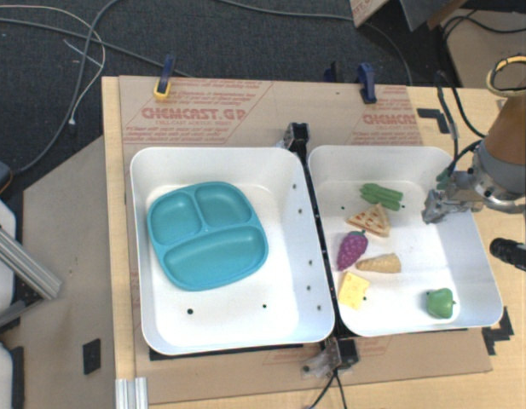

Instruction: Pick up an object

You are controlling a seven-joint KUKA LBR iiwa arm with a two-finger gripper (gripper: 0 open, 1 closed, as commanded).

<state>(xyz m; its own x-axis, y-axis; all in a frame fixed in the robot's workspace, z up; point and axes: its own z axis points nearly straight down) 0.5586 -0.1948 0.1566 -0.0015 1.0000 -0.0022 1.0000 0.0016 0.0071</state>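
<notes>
While both white bins sit on cardboard over dark carpet, the end effector looks possibly empty, grip unclear.

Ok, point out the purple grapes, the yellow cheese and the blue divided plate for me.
purple grapes (351,249), camera view, middle of the bunch.
yellow cheese (354,291), camera view, centre of its top face.
blue divided plate (213,258), camera view, floor of the large compartment.

A robotics lab or test cell: a cardboard-covered bench held by blue clamps, loose cables trailing over dark carpet, and two white bins, toy food lying left of the arm's gripper.
</notes>
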